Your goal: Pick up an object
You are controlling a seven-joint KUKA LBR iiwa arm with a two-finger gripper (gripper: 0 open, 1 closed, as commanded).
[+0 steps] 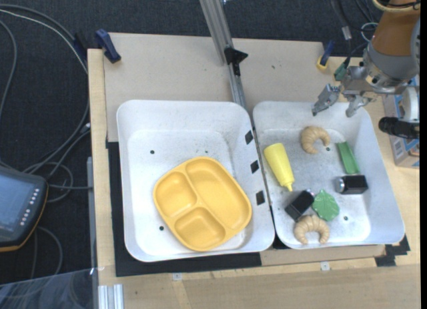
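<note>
Claw spread, empty, upper right of frame; nearest croissant light, firm — grip mid-body across narrow width

Grey arm, orange band, metal two-fingered hand.

Light is even and fairly bright, falling from above, so shadows stay short and soft. The two shallow white plastic bins reflect strongly and look slightly washed out, without hard glare spots. The glossy yellow compartment tray carries faint sheen along its ridges. The dark carpeted floor around the pale wooden desk is dim. Focus is moderately soft throughout; small details look grainy.
</note>
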